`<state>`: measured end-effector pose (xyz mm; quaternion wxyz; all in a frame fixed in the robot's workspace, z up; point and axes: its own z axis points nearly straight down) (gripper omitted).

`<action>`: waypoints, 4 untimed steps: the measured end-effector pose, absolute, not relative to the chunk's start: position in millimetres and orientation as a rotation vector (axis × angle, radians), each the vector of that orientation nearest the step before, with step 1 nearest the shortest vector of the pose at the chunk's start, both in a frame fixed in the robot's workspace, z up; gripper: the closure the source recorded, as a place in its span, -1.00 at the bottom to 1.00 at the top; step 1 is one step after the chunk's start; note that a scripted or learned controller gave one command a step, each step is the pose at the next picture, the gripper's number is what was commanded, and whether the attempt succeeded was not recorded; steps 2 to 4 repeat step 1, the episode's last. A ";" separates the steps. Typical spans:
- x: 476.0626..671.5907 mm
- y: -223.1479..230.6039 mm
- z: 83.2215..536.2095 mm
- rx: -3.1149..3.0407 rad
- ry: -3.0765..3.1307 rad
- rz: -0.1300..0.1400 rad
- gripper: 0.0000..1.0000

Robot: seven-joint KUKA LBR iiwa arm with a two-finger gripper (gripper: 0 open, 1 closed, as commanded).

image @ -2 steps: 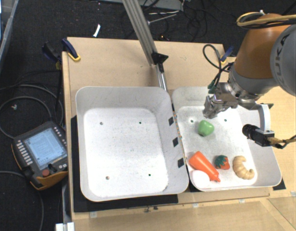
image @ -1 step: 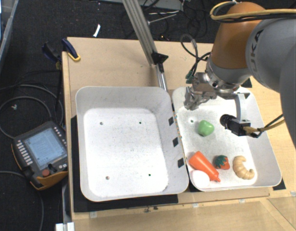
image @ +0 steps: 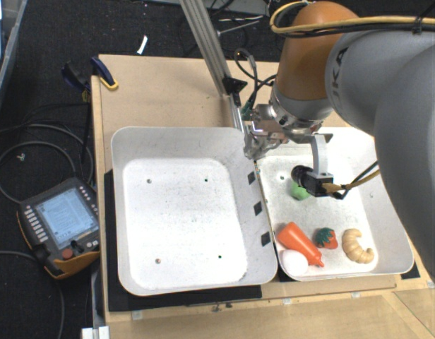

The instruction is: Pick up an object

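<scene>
Grey arm (image: 387, 55) w/ orange band fills upper right of frame, reaching down-left. Left bin (image: 182, 217) sits centre-left; right bin (image: 378, 221) just beside it at right, rims touching. Gripper (image: 256, 145) is over right bin's upper-left corner, by the shared rim; wide or narrow – can't tell. Objs in right bin: orange carrot (image: 299, 240) lower left, croissant (image: 357, 246) lower right, white egg (image: 295, 263) touching carrot, red-green strawberry (image: 326, 237) btwn carrot & croissant, small green item (image: 300, 192) near centre
</scene>
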<state>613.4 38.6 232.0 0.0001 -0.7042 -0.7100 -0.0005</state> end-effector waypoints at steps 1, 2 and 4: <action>627.4 89.0 222.7 -2.213 -2.230 -0.002 1.00; 627.4 89.0 222.7 -2.213 -2.230 -0.002 1.00; 627.4 89.0 222.7 -2.213 -2.230 -0.002 1.00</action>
